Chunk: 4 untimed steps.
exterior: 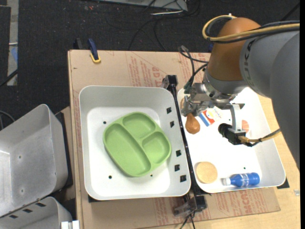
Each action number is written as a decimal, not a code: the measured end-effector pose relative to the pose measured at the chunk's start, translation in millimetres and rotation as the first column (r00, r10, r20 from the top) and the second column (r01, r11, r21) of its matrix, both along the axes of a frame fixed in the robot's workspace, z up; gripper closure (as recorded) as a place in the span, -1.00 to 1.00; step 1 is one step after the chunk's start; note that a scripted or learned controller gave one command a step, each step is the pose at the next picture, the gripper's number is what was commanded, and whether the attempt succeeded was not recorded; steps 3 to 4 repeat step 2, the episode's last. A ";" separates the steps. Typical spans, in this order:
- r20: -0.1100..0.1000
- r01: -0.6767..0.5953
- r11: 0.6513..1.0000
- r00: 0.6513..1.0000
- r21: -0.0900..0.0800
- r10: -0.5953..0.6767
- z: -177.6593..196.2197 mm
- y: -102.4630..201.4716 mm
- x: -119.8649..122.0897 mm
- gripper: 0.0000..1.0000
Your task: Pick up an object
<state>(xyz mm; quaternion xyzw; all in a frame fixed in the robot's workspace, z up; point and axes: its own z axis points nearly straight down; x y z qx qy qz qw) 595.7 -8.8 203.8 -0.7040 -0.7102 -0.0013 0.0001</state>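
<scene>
My gripper (193,109) hangs over the upper left part of the right bin (267,142), close to the wall it shares with the left bin. A brown, rounded object (192,125) lies right beneath the gripper, touching or nearly touching its tip. A white card with red and blue marks (206,118) lies just to the right of it. A small pink object (245,126) sits further right, partly hidden by the arm. Near the front edge lie a round tan disc (207,171) and a blue bottle (243,179) on its side.
The left bin (95,99) holds a green divided plate (137,143) lying flat in its middle. A grey metal container (28,151) stands to the left of the bench. The grey arm covers the back right of the right bin.
</scene>
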 end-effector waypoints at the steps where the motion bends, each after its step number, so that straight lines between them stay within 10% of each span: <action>1: -0.001 0.001 1.000 1.000 -0.001 -0.001 9.0 47.6 4.6 1.00; 2: 0.001 0.000 1.000 1.000 0.000 0.000 24.7 102.8 18.0 1.00; 4: 0.001 0.000 1.000 1.000 0.000 0.000 24.7 102.8 18.0 1.00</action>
